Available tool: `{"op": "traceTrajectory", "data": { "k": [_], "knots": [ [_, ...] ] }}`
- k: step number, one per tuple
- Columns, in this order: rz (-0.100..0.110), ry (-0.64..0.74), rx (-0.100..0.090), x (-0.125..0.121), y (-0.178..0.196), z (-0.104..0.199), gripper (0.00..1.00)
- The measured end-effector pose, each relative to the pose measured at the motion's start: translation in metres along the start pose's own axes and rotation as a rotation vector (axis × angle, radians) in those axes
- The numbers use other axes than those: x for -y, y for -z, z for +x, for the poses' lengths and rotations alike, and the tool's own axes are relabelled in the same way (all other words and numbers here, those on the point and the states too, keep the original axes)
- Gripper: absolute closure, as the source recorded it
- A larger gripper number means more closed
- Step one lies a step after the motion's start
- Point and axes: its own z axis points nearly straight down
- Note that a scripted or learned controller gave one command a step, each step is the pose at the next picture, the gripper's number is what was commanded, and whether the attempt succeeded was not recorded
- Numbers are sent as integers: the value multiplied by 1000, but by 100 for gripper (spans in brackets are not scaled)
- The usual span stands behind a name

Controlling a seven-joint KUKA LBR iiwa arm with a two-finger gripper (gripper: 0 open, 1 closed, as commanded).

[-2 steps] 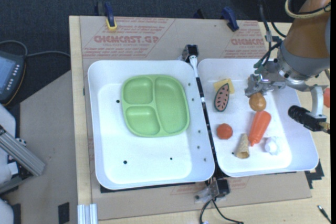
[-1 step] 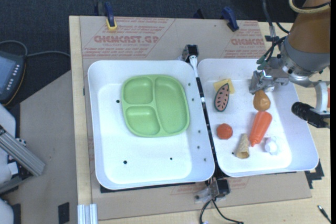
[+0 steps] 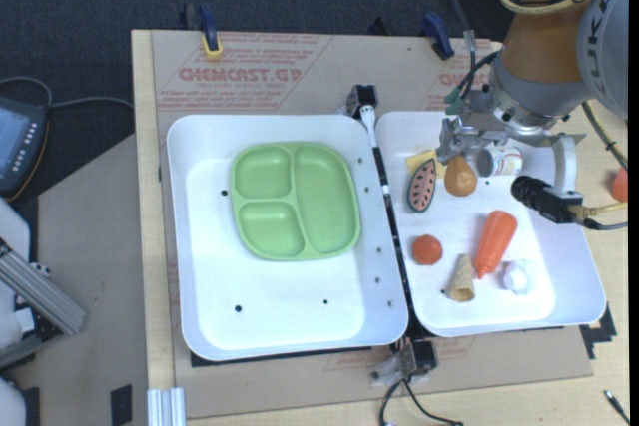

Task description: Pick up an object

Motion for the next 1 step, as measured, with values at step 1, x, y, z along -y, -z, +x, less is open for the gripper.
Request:
{"op": "traceTrajectory", "data": {
  "k": [1],
  "knots": [
    [6,1,-2,5,-2,55,100]
  ]
}}
